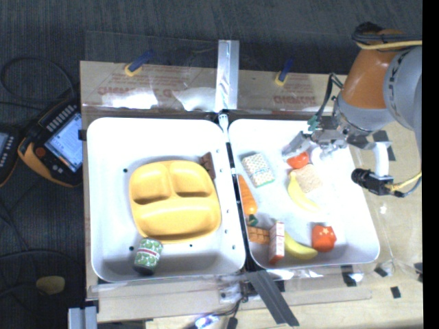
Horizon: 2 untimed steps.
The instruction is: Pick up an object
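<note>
Right bin [367, 233]: gripper [310, 144] low over its far part, directly above a small orange-red item [299, 160]. Fingers appear spread fairly wide, one toward the left and one toward the right of the item; nothing seen between them.

Likely target is that orange-red item, lying just left of a pale banana-like piece [304, 187] (touching or merely adjacent: cannot tell). Judged light, rigid toy plastic, smooth and possibly slippery, not fragile. Best taken across its narrow width, fingers clear of the neighbour.

Arm pose: grey arm with orange band [367, 74] enters from the right and far side, wrist bent down into the bin.

Left bin [99, 204] holds a yellow tray [175, 201].
</note>
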Each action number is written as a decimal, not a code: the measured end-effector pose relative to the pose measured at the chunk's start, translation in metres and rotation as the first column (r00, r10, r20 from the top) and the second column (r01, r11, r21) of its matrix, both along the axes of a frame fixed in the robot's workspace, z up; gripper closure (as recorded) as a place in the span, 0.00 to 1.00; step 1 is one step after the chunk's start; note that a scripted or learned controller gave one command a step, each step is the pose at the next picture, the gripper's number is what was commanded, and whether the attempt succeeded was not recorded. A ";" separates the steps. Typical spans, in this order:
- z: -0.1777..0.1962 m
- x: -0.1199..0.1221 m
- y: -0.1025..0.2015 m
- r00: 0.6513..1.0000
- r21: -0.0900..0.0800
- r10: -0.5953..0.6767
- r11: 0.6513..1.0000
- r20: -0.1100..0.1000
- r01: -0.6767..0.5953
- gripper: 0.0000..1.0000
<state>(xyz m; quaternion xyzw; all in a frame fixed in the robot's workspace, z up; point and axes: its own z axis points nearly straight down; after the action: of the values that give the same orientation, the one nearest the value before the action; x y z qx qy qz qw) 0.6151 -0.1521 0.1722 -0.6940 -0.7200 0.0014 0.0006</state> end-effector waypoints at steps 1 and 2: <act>-0.078 0.019 -0.021 0.994 0.002 0.113 0.994 0.005 -0.113 0.00; -0.068 0.019 -0.020 0.994 0.003 0.113 0.994 0.006 -0.113 1.00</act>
<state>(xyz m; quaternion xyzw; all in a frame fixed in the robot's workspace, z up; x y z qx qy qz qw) 0.6342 -0.1722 0.1043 -0.6519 -0.7583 -0.0016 -0.0004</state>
